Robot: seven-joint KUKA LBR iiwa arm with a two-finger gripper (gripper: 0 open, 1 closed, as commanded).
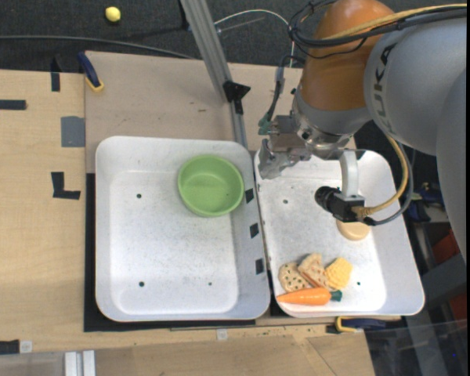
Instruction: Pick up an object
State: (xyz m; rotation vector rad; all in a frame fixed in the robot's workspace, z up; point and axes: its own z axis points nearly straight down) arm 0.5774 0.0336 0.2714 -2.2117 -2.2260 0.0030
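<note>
two white bins side by side; the claw (276,161) hangs over the right bin (392,288), its grip state impossible to tell. carrot (304,296), crackers (301,274) and corn (338,272) lie well below it, green bowl (211,185) to its left.

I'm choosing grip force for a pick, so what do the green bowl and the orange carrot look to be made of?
The green bowl looks like moulded plastic: one even colour, smooth, faint sheen on its rim. The orange carrot looks like toy plastic or rubber, uniformly bright with a small green tip; which one, the picture leaves open.
</note>
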